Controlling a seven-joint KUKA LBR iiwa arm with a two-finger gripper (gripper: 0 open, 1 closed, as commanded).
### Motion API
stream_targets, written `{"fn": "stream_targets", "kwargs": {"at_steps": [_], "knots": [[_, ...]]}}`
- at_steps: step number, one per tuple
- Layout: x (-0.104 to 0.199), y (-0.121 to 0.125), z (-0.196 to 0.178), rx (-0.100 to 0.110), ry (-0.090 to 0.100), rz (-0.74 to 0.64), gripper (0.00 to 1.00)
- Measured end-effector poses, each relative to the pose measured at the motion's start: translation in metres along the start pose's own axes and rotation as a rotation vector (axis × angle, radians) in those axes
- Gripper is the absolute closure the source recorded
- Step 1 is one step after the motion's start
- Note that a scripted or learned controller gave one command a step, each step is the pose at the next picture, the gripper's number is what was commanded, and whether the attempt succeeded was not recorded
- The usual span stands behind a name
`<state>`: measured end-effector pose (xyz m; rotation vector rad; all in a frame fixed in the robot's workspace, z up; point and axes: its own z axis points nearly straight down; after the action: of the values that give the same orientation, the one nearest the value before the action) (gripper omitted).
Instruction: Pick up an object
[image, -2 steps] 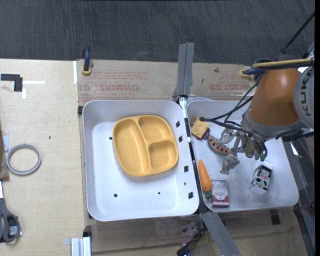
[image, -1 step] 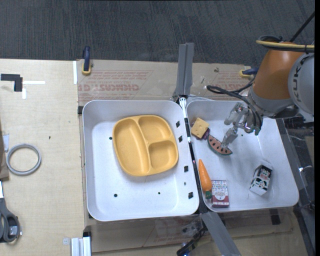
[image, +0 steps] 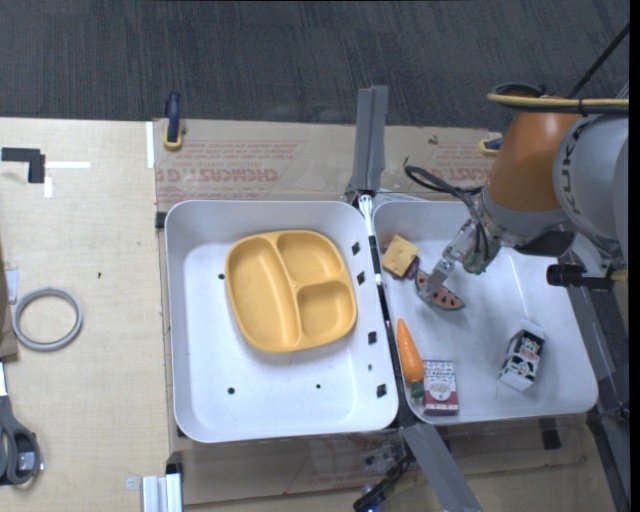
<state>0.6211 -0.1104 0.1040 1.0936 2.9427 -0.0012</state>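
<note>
Nearest you, along the front wall of the right bin (image: 560, 405), sits a small red carton (image: 440, 387), and just beside it on its left an orange carrot (image: 408, 349) lies against the divider between the bins. Further right in that same bin you have a little black-and-white milk carton (image: 522, 358), tilted, well apart from the red one.

Move your eye up and you reach a watermelon slice (image: 443, 297), flat on the bin floor. The gripper (image: 443, 268) is right above it, fingers pointing down and to the left; they look parted around the slice's upper edge, though the view here is too small for you to be sure, and you cannot say whether anything is pinched between them. Just to the left of the gripper lies a tan cheese wedge (image: 400, 256), close to the divider.

In the left bin (image: 190, 330) you see a yellow divided plate (image: 291, 290) with three compartments, resting near the middle.

Beyond the gripper, the grey arm (image: 600, 170) with its orange band comes in from the right over the far corner of the right bin. Off to the far left, on the wooden bench (image: 80, 200), lies a grey ring (image: 45, 318).
</note>
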Motion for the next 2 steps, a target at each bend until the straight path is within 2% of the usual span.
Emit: {"fn": "stream_targets", "kwargs": {"at_steps": [1,2], "knots": [[-0.0007,0.0009,-0.0098,0.0,-0.004,-0.003,1.0],[-0.0006,0.0009,-0.0096,0.0,-0.004,-0.003,0.0]]}}
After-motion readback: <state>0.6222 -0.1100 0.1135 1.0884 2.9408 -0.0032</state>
